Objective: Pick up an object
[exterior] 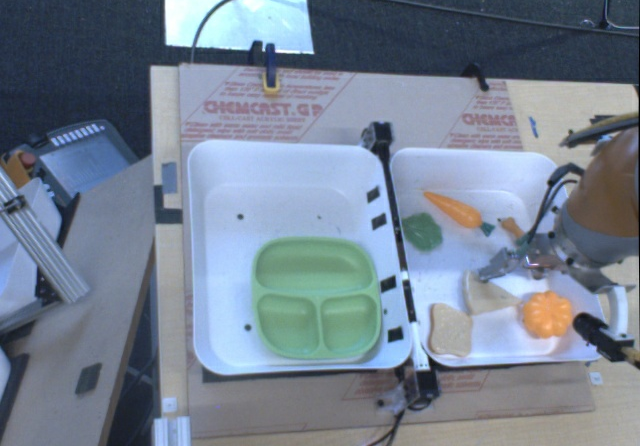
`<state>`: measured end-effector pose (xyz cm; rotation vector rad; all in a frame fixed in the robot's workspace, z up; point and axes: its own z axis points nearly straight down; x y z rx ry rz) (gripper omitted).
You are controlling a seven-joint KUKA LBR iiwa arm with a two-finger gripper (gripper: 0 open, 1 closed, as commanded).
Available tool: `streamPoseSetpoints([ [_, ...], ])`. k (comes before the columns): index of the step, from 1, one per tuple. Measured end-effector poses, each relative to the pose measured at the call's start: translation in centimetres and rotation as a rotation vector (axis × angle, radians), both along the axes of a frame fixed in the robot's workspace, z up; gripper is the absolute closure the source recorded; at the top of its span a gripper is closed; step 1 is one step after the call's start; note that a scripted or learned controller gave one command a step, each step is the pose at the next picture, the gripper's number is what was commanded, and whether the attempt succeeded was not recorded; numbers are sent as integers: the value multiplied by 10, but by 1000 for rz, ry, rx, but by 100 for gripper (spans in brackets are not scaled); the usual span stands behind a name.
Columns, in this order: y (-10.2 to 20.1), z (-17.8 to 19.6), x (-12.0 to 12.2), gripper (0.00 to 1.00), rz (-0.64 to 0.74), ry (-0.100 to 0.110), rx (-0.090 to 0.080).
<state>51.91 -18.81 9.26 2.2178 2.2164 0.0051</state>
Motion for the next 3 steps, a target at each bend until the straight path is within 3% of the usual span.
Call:
streamPoseSetpoints([
  [1,0,13,1,100,2,-3,-2],
  [3,10,115,12,100,7,-1,0],
])
